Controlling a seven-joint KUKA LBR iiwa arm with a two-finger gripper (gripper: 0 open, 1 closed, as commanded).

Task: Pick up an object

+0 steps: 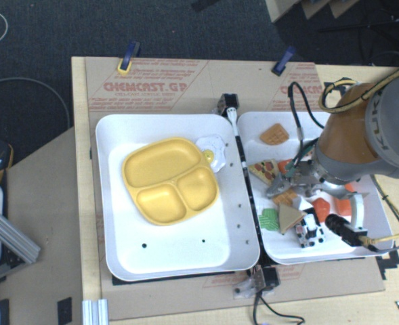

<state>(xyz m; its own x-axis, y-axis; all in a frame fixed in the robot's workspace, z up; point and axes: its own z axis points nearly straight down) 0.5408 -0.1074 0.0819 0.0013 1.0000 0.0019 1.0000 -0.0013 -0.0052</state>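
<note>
The end effector (pixel 287 183) is seen low over the right bin (pixel 379 244), at the end of the grey arm (pixel 382 131) with its orange band (pixel 345 131) that reaches in from the right. Whether it is spread or pressed together cannot be told, since the wrist and cables hide it, and no object is seen gripped by it.

Directly beneath and around it a cluster of small objects is gathered in the middle of the right bin: an orange and white striped piece (pixel 263 170) to its left, a tan triangular piece (pixel 288 217) just nearer, and a green piece (pixel 269 219) touching that triangle on the left. A small black and white toy (pixel 310 233) is placed near the bin's near edge, with red-orange pieces (pixel 321 206) beside it. A tan waffle-like piece (pixel 274 135) is set apart at the far side of the bin.

In the left bin (pixel 118 249) a yellow divided plate (pixel 170 179) is laid, with a small clear and yellow item (pixel 211 152) touching its far right corner. Both bins are carried by the table (pixel 185 87), which is covered in printed cardboard.
</note>
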